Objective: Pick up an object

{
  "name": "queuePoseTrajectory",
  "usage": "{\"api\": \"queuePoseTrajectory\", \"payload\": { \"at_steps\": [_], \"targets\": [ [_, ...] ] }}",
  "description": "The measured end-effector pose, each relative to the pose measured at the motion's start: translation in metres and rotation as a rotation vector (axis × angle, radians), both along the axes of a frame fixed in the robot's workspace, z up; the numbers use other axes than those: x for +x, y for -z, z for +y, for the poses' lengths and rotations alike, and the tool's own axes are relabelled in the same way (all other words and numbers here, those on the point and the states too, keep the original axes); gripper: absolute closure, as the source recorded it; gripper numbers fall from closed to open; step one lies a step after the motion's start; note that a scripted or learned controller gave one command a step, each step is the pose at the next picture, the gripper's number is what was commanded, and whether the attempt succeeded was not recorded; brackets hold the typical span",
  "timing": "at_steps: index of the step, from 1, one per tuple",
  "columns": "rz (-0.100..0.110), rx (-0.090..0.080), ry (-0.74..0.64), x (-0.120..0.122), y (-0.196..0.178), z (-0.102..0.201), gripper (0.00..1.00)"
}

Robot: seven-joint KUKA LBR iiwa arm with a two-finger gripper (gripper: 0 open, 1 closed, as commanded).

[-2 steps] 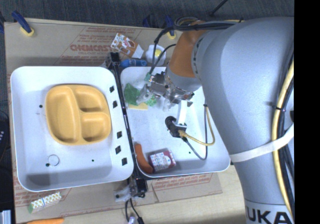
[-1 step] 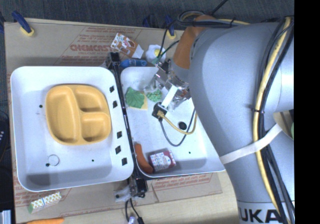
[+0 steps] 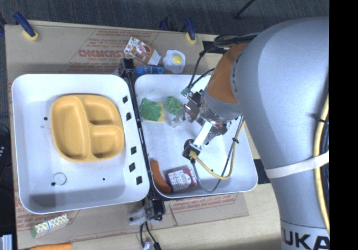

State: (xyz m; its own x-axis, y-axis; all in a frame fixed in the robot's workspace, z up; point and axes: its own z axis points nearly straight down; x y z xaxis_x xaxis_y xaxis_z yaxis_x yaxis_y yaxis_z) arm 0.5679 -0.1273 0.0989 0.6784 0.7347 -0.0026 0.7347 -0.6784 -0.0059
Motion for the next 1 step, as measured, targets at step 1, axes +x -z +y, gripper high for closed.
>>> {"api": "queuePoseTrajectory", "payload": {
  "at_steps": [1],
  "targets": [
    [-0.003,0.0,-0.194,0.0472,0.0073,-0.0086,0.0]
  ]
}}
